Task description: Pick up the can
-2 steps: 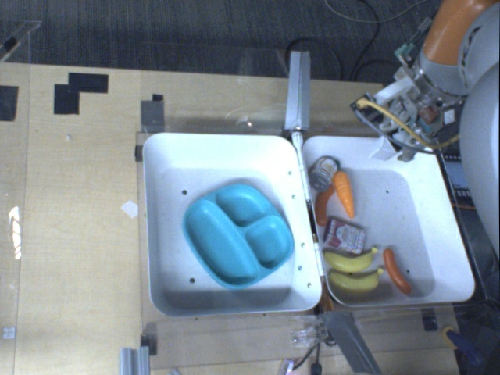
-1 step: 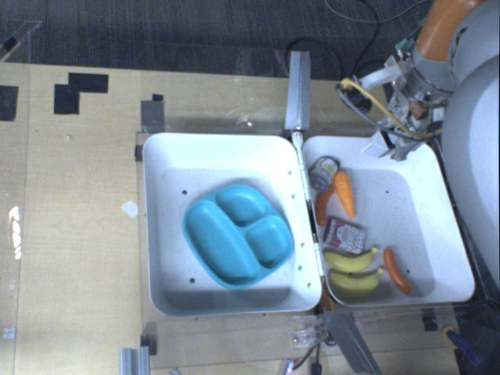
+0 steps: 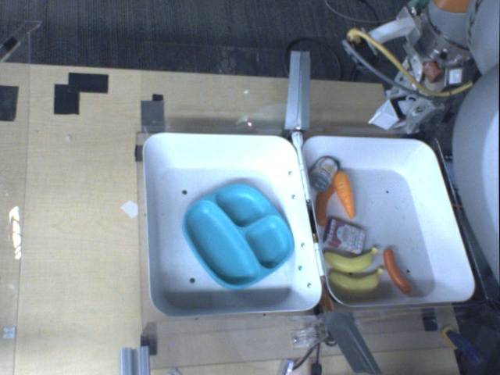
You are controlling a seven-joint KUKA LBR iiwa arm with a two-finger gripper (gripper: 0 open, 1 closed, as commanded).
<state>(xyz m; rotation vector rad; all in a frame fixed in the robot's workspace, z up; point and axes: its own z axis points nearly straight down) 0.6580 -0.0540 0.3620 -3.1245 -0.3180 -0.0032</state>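
Gripper parked high at one o'clock — can lies in the right bin's ten o'clock corner.

Gripper (image 3: pixel 408 104): at the bench's far right, past the right bin's (image 3: pixel 437 162) far rim, under a yellow cable (image 3: pixel 383 53); whether clenched or released, cannot tell. Nothing visible in its grasp. Can (image 3: pixel 323 172): on its side against the divider wall, its shiny end facing up and out, a carrot (image 3: pixel 344 194) touching it at five o'clock. Further toward six o'clock: a small printed packet (image 3: pixel 345 236), two bananas (image 3: pixel 355 270), a second carrot (image 3: pixel 396 270). Left bin (image 3: pixel 164 209): a blue divided tray (image 3: pixel 238 233). Handling, judged — light, rigid, smooth metal, likely to roll or slip; best pinched across the curved body, though wall and carrot crowd both sides.
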